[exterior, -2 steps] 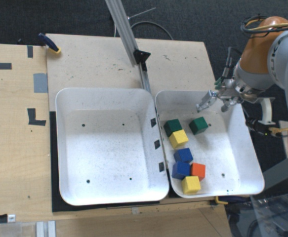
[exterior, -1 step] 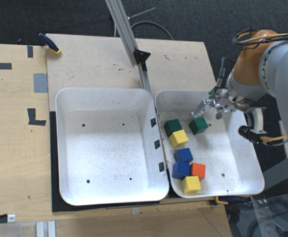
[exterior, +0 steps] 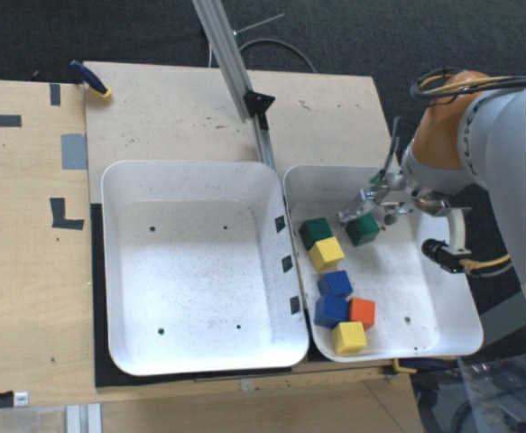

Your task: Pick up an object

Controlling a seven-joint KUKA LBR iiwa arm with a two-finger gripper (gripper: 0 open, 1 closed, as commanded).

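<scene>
2 yellow cubes, 2 blue, 1 orange, 2 green – poss. 1 in fingers.

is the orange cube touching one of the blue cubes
Touching. The camera view shows the orange cube pressed against the right side of the lower blue cube, with no white bin floor between them.

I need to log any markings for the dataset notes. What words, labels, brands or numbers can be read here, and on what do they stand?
None can be read.
The blocks, among them the green block by the gripper, have plain faces.
The right bin and left bin carry only dark specks.
The grey tape pieces on the bench bear no writing.
</scene>
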